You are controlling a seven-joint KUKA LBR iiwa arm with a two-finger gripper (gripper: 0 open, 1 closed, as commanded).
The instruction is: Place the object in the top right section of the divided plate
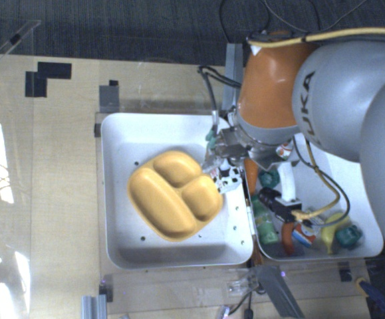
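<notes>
Yellow divided plate (174,195), three sections, lying flat, turned askew, in the left white bin (122,244)

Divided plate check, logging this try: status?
Gripper at plate's right rim, fingers unclear. Yellow plate in left bin. Toys in right bin.

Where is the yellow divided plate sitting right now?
The yellow divided plate lies in the left white bin, toward its centre, with the gripper at the plate's upper right edge.
</notes>
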